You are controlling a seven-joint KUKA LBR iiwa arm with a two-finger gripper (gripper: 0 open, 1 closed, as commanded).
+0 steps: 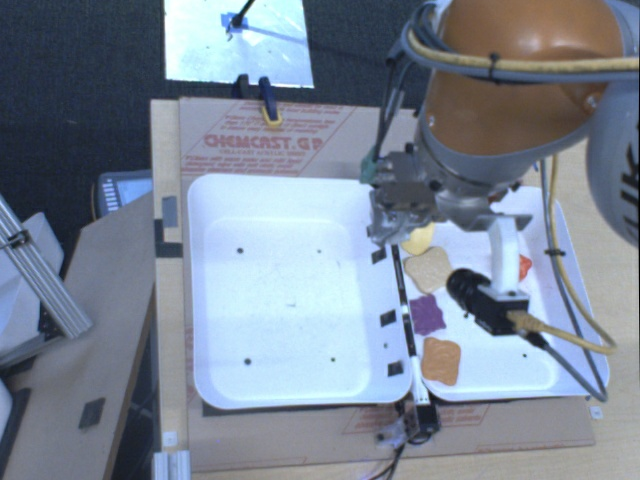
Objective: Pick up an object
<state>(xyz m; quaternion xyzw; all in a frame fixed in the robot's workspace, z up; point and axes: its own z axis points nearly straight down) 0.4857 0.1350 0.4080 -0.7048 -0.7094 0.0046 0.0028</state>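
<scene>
A slanted view from above shows a workbench with two shallow white bins side by side on a sheet of brown cardboard (270, 138) printed with red lettering.

At far left, the rounded edge of a tan side table (90, 338) comes into view, with a ribbed metal rail (35, 268) lying at an angle across it. Farther back, a square of shiny metal sheet (238, 26) rests on dark carpet, and a yellow and black clamp (268, 103) pinches the cardboard's back edge.

The left bin (280, 298) is a wide white tray with a few small dark dots on its floor. A strip of black clips (400, 308) runs along the seam where the two bins meet.

The right bin (500, 368) holds several small objects close to that seam. From back to front they are a pale yellow piece (420, 238), a tan flat piece (430, 268), a purple piece (428, 314) and an orange piece (441, 360). A small red piece (524, 266) lies nearer the bin's right side.

The robot arm's large orange and grey body (520, 58) hangs over the back of the right bin. The grey claw (398, 213) sits low beside the seam, just above the pale yellow piece. The arm blocks the view, so whether the claw is open or closed cannot be told. A black camera unit (480, 303) on a white bracket hangs from the wrist above the bin, trailing a yellow cable (570, 338).
</scene>
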